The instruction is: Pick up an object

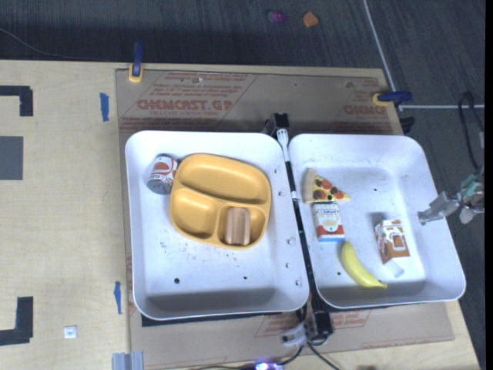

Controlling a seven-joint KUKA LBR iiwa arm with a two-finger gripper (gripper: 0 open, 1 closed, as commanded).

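White bins sit side by side on your bench: left bin (146,284) and right bin (439,276), touching along a middle seam. Your gripper (441,206) pokes in at 3 o'clock, right at the right bin's outer rim, small and partly cut off by the frame edge; you cannot tell from here whether the claw is apart or together, and nothing shows between it. Pickable stuff in the right bin: pizza slice toy (322,187) at about 10 o'clock of that bin, a small carton (329,222) just below it, touching or nearly so. Yellow banana (360,268) lies at 6 o'clock, tilted, its top end just under the carton. Brown-and-white carton (392,241) sits at about 4 o'clock, near the banana's right, closest thing to your gripper but still apart from it. Left bin holds a yellow divided tray (208,183) around the centre-top, with a tan block (236,226) lying in its lower right compartment. A small can (161,173) lies on its side at 10 o'clock, touching the tray's left edge. Brown board (185,99) under both bins, blue clamp (393,97) at 1 o'clock.
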